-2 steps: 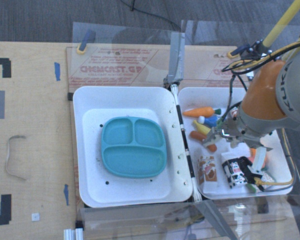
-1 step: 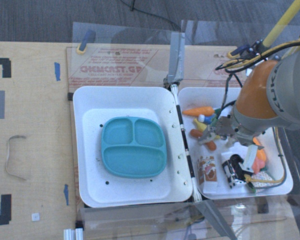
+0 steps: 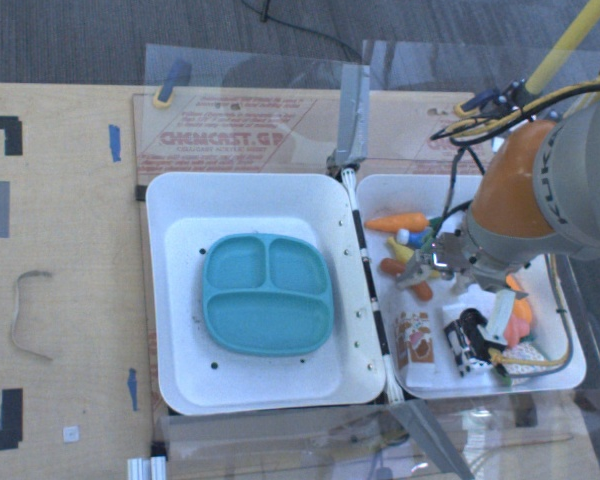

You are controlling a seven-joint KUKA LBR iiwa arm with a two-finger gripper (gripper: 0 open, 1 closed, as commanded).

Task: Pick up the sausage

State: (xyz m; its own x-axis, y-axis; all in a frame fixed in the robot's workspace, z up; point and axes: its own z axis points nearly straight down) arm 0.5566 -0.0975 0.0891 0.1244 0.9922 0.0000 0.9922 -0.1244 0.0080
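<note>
Reddish-brown and stubby, the sausage (image 3: pixel 392 266) lies near the inner wall of the white bin (image 3: pixel 412 182) on the view's right, and you can see it resting loose on the bin floor. Just above it sits a small yellow piece (image 3: pixel 400 251), and beyond that an orange carrot (image 3: pixel 397 222) lies crosswise. A second orange-brown piece (image 3: pixel 420 290) lies just below and to the right of the sausage; you cannot tell what it is.

Your gripper (image 3: pixel 435 261) hangs low over this cluster, just to the right of the sausage, with the grey arm and its orange band filling the bin's right side. You cannot tell how far the gripper is open, nor whether it touches anything, and nothing shows as held.

Nearer the front of the same bin, a small printed packet (image 3: pixel 415 338) lies flat. A pink-orange item (image 3: pixel 521 318) lies against the far right wall.

Look to the other white bin (image 3: pixel 170 268) and you find a teal divided plate (image 3: pixel 268 294) lying flat in its middle. Both bins sit on the pale wooden counter (image 3: pixel 60 218), where a bent grey wire (image 3: pixel 28 313) lies well apart on the left.
</note>
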